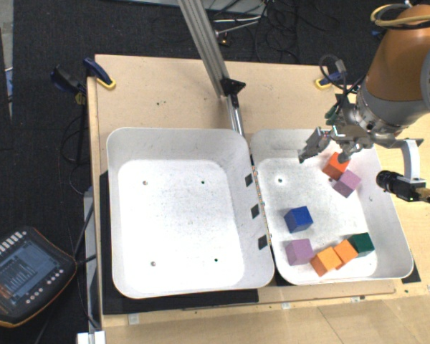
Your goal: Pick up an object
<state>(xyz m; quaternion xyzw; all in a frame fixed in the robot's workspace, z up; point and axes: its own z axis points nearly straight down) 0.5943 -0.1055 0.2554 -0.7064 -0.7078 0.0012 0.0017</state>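
Observation:
The right bin (272, 192) holds several small blocks. A red-orange block (335, 167) lies at its far right, touching a purple block (347, 183) just in front of it. My gripper (331, 147) hangs right over the red-orange block with its fingers spread open; one dark finger (308, 149) points left, and the block sits just below, not clamped. Nearer the front are a blue cube (298, 218), a purple cube (298, 251), an orange cube (327, 258) and a green cube (360, 245).
The left bin (115, 192) sits beside the right one, their rims meeting at the middle. A slanted metal pole (208, 41) ends at the bins' far edge. Clamps (100, 74) grip the board's far corners. A teach pendant (21, 271) lies at the lower left.

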